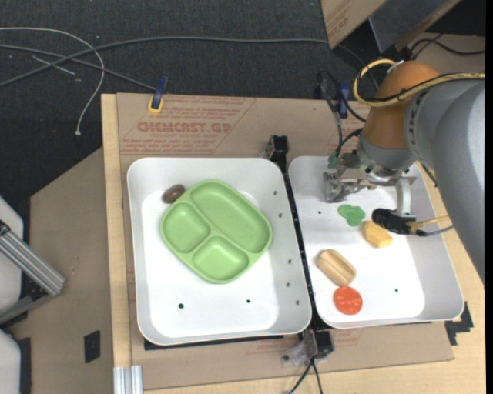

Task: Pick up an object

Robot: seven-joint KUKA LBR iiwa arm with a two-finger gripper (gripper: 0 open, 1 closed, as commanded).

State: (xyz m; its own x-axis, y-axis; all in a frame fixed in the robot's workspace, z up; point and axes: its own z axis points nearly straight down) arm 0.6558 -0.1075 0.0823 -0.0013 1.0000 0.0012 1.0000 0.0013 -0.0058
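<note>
The grey arm [451,146] sweeps in from the right edge, its orange band [397,104] high in the upper right. The gripper [344,187] hangs just below and left of it, pointing down.

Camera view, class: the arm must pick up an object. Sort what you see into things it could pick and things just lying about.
Could pick: green piece, yellow piece, bread roll, red disc, brown lump, green tray.

Lying about: blue clip, white cable, cardboard box.
</note>
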